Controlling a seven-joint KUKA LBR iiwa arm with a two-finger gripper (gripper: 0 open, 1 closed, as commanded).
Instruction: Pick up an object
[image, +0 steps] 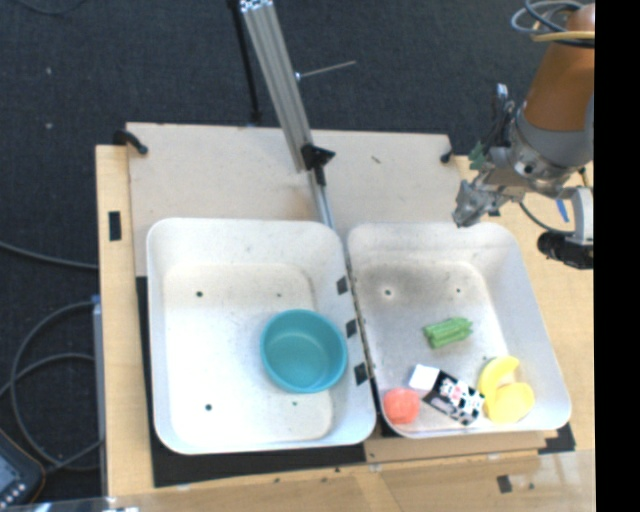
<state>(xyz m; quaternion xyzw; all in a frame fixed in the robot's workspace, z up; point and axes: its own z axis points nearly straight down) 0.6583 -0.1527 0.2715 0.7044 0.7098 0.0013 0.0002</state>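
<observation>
In the lower middle of the frame, a blue bowl (303, 349) is seen upright in the left bin (180, 260), near the wall that is shared with the right bin (520, 280). In the right bin, several small objects are gathered in the lower right part: an orange ball (401, 405) at the near edge, just beside it a white and black patterned item (446, 392), then a yellow object (505, 390) close to the right wall, and a green piece (447, 331) which lies alone a little higher, apart from the others. The gripper (470, 212) is found in the upper right of the frame, above the far rim of the right bin, and nothing is seen between its fingers; whether they are wide or narrow cannot be told from this view. No object is yet approached, so the step in hand is judged to be the choice of a target and the descent. The green piece is probably the best choice, because free space is left around it. The fingers should be placed across its short side, and the descent should be made straight down. The crowded group in the corner is better avoided, since neighbours could be pushed.
</observation>
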